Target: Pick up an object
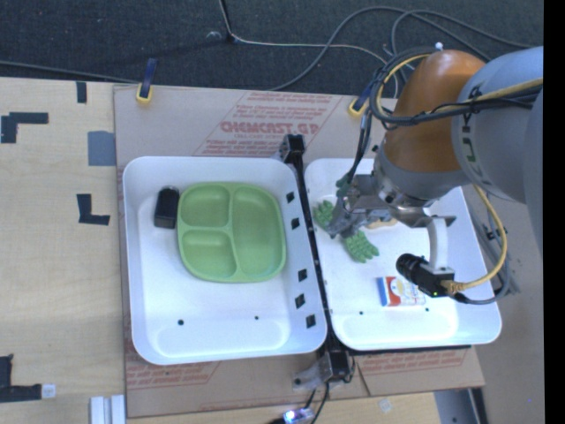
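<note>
Left of the divider (305,237), a black block (166,208) touches the green tray (232,232). Just right of it, the gripper (346,222) sits over the green leafy toy (351,237); whether its fingers are closed I cannot tell. The soft leaves might slip free, or the grasp miss.

Two bins sit side by side on the table (53,263). In the left bin (150,325) a divided tray (231,231) lies near the middle, with a small block (166,208) touching its left edge. In the right bin (477,329) the pincer (346,221) sits at the far left part, over a leafy toy (357,245). A small carton (399,291) lies nearer and to the right of the toy, apart from it.
</note>
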`<action>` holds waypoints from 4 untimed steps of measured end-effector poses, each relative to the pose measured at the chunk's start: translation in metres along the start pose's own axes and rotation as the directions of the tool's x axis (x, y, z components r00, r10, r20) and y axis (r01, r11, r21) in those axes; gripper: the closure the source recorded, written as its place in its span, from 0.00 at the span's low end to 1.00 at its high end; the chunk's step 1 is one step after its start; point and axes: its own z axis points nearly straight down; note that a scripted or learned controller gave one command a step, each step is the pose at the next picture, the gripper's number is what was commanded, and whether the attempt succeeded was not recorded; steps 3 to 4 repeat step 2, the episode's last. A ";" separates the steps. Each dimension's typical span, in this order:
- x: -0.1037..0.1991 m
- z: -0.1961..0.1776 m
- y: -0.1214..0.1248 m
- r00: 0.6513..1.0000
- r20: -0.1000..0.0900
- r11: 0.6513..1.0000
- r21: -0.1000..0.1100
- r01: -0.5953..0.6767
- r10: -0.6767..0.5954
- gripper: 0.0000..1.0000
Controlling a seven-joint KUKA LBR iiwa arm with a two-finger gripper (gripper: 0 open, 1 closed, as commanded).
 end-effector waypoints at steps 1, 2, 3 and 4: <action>0.051 0.013 0.007 1.000 0.002 1.000 0.001 -0.002 0.002 1.00; 0.110 0.010 0.011 1.000 0.001 1.000 0.001 0.000 0.000 1.00; 0.110 0.010 0.011 1.000 0.001 1.000 0.001 0.000 0.000 1.00; 0.110 0.010 0.011 1.000 0.001 1.000 0.001 0.000 0.000 1.00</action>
